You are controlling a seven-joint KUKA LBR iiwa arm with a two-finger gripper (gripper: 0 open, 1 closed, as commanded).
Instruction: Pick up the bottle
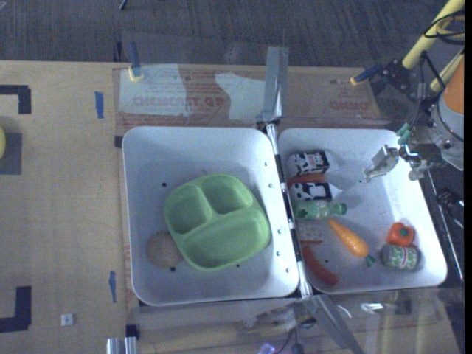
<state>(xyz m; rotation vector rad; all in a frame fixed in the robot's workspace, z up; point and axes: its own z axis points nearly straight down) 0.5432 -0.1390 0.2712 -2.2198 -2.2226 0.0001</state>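
Observation:
The bottle (320, 211) is small and green with a pale cap. It lies on its side near the left wall of the right bin (354, 142), just below two cow-print cartons. My gripper (382, 162) hovers over the upper right part of that bin, up and to the right of the bottle and well apart from it. Nothing is visible in its grasp.
In the right bin lie two cartons (308, 163), an orange carrot (348, 240), a red chilli (318, 265), an orange-red pepper (400, 234) and a small can (400, 257). The left bin (147, 161) holds a green divided plate (216, 220) and a beige round piece (163, 249).

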